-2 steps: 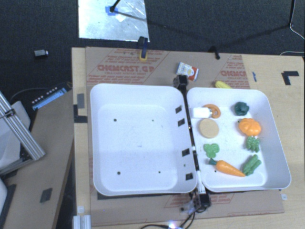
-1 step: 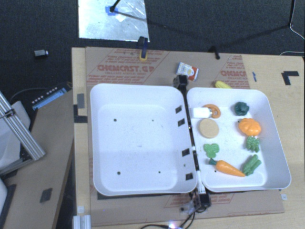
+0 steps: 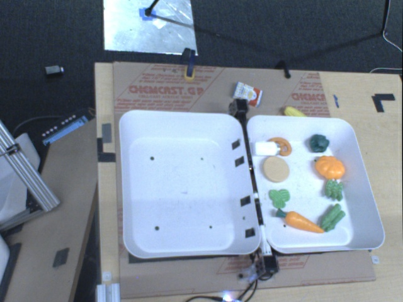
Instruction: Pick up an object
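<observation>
The right bin [image 3: 365,187] holds several toy foods. An orange carrot [image 3: 302,221] lies near its front, with a small green leafy piece [image 3: 279,197] just behind it. A tan round cookie [image 3: 276,168] sits by the left wall, behind it a white block [image 3: 266,148] against a brown pretzel [image 3: 282,146]. On the right side are a dark green piece [image 3: 319,143], an orange pumpkin [image 3: 330,167], a broccoli [image 3: 334,189] and a green pod [image 3: 332,217].
The left bin [image 3: 135,231] stands beside the right one, joined by black clips [image 3: 242,162]. A yellow banana [image 3: 293,112] and a small white-and-orange packet [image 3: 247,93] lie on the cardboard behind the bins. A metal frame [image 3: 25,175] stands at far left.
</observation>
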Tool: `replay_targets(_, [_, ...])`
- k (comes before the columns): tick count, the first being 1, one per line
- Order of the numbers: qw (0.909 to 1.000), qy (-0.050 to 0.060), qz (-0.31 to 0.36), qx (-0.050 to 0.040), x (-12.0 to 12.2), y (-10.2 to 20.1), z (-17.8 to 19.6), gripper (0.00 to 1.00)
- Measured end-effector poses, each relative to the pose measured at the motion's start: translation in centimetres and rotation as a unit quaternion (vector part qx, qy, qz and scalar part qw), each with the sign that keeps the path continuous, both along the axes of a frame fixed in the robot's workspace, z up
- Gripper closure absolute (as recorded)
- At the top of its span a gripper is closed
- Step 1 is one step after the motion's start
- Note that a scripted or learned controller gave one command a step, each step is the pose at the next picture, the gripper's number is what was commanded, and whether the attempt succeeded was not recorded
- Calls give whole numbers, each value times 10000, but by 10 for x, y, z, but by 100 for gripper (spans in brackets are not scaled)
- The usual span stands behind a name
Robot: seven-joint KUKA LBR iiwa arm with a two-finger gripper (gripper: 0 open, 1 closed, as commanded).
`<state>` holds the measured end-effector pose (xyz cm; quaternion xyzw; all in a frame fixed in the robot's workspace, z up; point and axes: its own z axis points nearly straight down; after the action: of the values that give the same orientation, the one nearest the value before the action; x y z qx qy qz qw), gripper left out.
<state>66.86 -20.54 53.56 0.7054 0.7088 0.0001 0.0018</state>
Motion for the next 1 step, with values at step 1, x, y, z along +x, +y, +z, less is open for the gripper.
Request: replay_targets(1, [10000, 0, 0, 0, 0, 0, 0, 100])
